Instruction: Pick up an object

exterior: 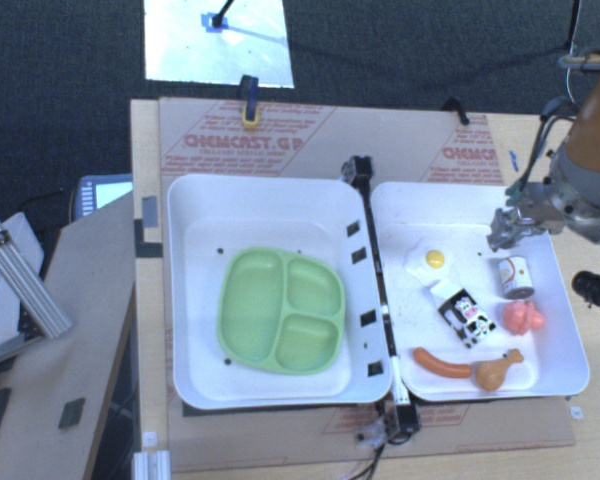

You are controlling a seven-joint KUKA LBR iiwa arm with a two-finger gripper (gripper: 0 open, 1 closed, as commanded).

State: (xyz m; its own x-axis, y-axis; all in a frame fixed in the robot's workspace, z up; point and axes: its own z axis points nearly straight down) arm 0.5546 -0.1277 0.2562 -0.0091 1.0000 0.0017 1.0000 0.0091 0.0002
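Overhead, two white bins sit side by side on the worktop [150, 298]. The left bin [195, 208] holds a green tray [280, 310] with three compartments, lying flat near its middle. The right bin [560, 368] carries the small things. A fried egg toy [430, 262] lies toward its centre, just beside and above a cow-print carton [464, 315], which rests on its side at a slant. A can [515, 277] lies on its side to the right of the egg, and a pink lump [524, 317] sits just below the can. Along the bin's near edge a sausage [442, 364] lies lengthwise, its right end touching or nearly touching a drumstick [499, 370].

The arm [590, 158] reaches in from the right, its orange band showing above the wrist. The jaws [507, 230] hang over the far right part of the right bin, above the can and near it, apart from the egg. Whether they are spread or pressed together cannot be told from this angle; nothing shows between them.

A black divider strip [372, 288] runs between the bins. Behind them a yellow clamp [251, 115] sits on the printed board [310, 138].
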